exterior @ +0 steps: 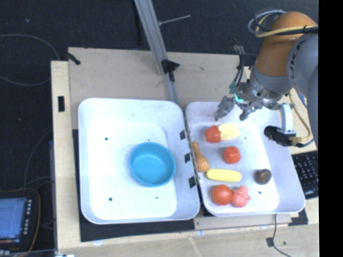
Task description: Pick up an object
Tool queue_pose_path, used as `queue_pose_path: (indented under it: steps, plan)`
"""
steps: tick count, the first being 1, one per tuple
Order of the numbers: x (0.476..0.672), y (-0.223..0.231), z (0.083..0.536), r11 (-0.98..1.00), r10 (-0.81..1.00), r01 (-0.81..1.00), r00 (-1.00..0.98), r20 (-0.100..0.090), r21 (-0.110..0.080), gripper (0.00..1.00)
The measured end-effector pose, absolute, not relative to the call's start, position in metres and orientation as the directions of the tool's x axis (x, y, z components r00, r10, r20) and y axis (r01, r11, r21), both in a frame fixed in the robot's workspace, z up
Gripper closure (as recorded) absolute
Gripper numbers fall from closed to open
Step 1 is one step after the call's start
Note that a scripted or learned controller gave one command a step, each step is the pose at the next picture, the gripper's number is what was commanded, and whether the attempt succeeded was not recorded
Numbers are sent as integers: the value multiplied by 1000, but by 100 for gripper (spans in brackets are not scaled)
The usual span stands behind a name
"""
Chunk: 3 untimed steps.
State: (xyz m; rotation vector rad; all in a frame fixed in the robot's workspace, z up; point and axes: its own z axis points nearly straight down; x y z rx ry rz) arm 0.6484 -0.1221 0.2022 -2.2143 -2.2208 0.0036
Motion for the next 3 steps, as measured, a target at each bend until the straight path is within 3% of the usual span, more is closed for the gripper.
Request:
queue_pose_path:
  steps: [1,2,3]
  plan:
    - [650,-122,206,4,1000,1000,-4,2,2,0]
    - [656,-117,152,6,1000,1000,-6,-2,-5,0]
    - [657,-119,101,3,1000,1000,-3,-5,2,0]
